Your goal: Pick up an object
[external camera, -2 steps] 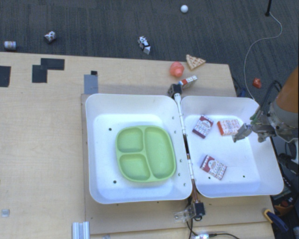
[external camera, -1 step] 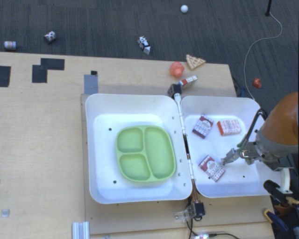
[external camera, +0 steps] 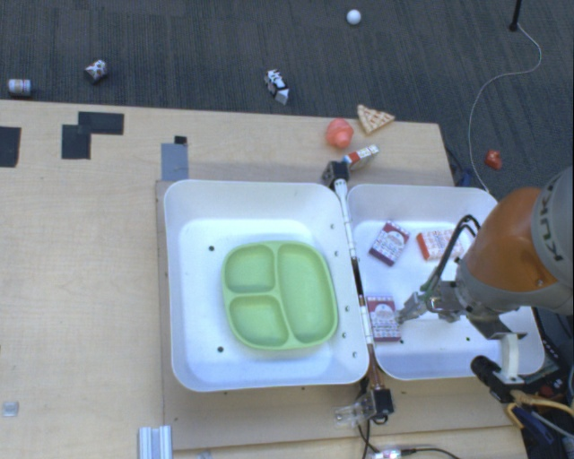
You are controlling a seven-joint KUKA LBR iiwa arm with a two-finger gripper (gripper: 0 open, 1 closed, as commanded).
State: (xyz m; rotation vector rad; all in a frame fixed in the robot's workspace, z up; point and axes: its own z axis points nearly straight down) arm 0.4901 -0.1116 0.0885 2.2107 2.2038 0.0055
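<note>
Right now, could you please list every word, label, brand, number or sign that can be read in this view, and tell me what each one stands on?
No text can be read for certain.
Small packet near the claw, red and white: print too blurred to read.
Dark red packet in the right bin: markings too small to read.
Pale red packet beside it: print blurred.
Green divided tray in the left bin: no markings visible.

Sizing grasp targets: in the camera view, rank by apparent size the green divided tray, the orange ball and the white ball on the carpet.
1. Green divided plastic tray
2. Orange ball
3. Small white ball, which lies farther away, so its true size is unsure.
</note>
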